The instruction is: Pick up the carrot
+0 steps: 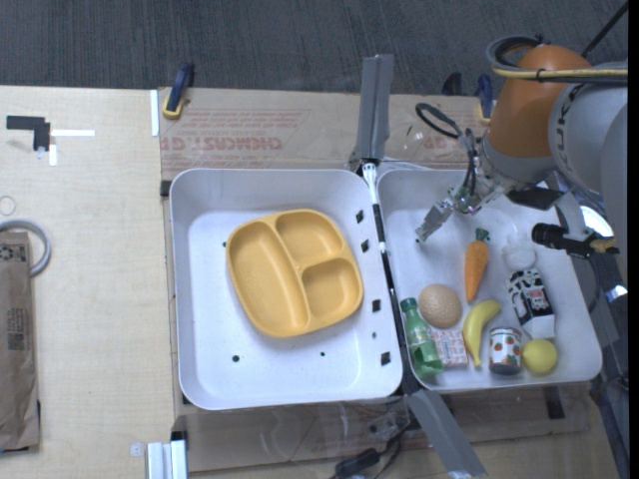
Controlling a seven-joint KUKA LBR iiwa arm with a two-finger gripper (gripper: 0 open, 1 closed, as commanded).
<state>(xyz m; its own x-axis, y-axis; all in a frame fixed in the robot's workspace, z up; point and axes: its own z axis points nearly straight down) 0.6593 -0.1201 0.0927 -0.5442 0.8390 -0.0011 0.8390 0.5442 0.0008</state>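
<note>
Carrot [476, 266]: lying in the right bin [399, 218], roughly upright in the camera view, green stem end toward the far wall, orange tip toward the near side. It rests free on the bin floor; nothing grips it.

Gripper [436, 222]: positioned to the carrot's upper left, over the far part of the same bin, well short of touching the carrot. Its fingers slant down and to the left. Whether they are spread or pressed together cannot be told at this angle; nothing is seen between them. The grey arm [589, 118] with its orange band [529, 98] stands beyond the carrot's far right.

Neighbouring items, relative to the carrot: a round beige ball [440, 305] just to its lower left; a banana [480, 326] directly below its tip; a green bottle [418, 340] further to the lower left; a small printed can [505, 350] and a yellow lemon [540, 356] below and to the right; a black-and-white carton [530, 298] just to its right.

The left bin [200, 297], well to the carrot's left, holds a yellow divided plate [296, 272].
</note>
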